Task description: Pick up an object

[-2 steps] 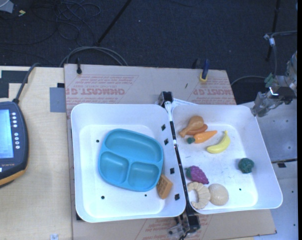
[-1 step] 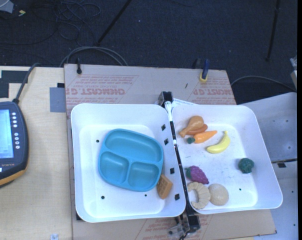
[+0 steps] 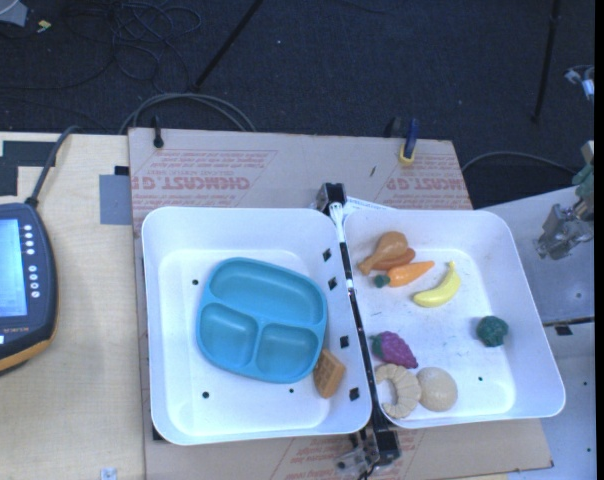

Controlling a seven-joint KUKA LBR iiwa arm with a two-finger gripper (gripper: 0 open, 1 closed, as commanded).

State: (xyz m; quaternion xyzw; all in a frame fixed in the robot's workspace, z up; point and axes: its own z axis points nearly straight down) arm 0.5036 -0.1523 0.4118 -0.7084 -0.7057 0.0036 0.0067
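1. Two shallow white bins sit side by side on a sheet of brown cardboard (image 3: 282, 173) printed with red lettering: the left bin (image 3: 172, 328) and the right bin (image 3: 527, 368), their inner edges touching along a dark joint
2. A blue divided plate (image 3: 262, 318) with three compartments lies in the middle of the left bin, taking up most of its floor
3. At the picture's left edge, on the pale wooden bench, rests a control pad (image 3: 12, 283) with a lit screen and an orange rim
4. At the right edge a grey metal part (image 3: 562, 230) reaches in beside the right bin, outside its rim; whether this is the claw, and whether it is open or closed, I cannot tell
5. In the right bin's near corner a ridged cream shell (image 3: 398, 390) touches a round tan bun (image 3: 438, 388)
6. In the far part of that bin lie a brown pear (image 3: 385, 251), an orange carrot (image 3: 412, 274) and a yellow banana (image 3: 440, 288), close together
7. Purple grapes (image 3: 394, 348) lie just above the shell, near the divider
8. A brown waffle piece (image 3: 329, 374) leans at the plate's near right corner
9. A small green broccoli (image 3: 493, 331) sits apart toward the right wall
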